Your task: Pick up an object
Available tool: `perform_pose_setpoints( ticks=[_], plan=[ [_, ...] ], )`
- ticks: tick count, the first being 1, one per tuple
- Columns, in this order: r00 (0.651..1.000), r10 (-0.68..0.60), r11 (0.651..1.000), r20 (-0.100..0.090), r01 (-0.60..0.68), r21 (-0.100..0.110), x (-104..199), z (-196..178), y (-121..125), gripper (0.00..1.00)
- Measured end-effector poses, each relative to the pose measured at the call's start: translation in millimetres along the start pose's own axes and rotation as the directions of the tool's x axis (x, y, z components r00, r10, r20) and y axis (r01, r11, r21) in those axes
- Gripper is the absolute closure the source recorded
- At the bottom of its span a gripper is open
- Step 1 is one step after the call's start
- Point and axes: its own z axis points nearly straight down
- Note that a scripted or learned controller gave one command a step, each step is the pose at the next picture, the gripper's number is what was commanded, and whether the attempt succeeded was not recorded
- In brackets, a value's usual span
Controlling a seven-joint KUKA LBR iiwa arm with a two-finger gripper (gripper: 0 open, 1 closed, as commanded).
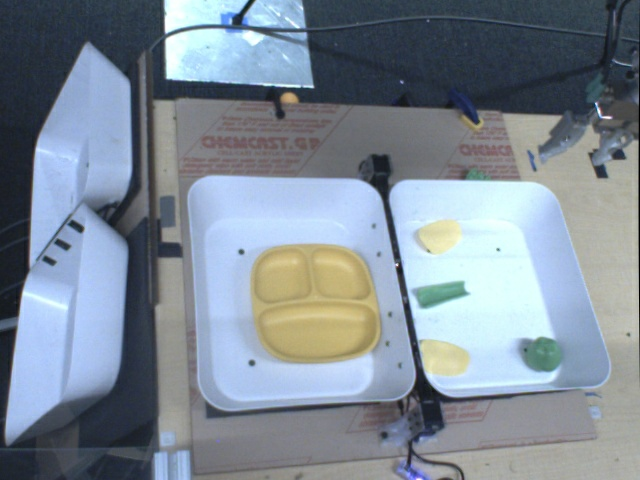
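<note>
Hand (pixel 580 148) hangs open and empty, well outside the right bin (pixel 570 230); flat yellow chips (pixel 439 236) inside could slip any pinch.

Two shallow white plastic bins sit side by side on a flat brown cardboard sheet (pixel 300 138), their inner rims touching along the middle. The left bin (pixel 215 268) holds a yellow three-compartment plastic tray (pixel 315 303), lying flat near its centre. The right bin (pixel 570 258) holds four things, well apart from one another: a pale yellow flat piece (pixel 439 236) toward the far left corner, a green elongated piece (pixel 441 293) just in front of it, a second pale yellow flat piece (pixel 444 357) at the near left, and a green rounded object (pixel 543 354) in the near right corner. The two-finger metal gripper (pixel 580 148) hangs beyond the right bin's far right corner, outside its rim.
</note>
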Motion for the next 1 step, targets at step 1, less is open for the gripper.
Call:
perform_pose_setpoints(
  ticks=[1],
  plan=[
    [1.0,-0.026,1.0,-0.004,0.026,0.014,7.5,61.2,-59.4,0.0]
  ],
)
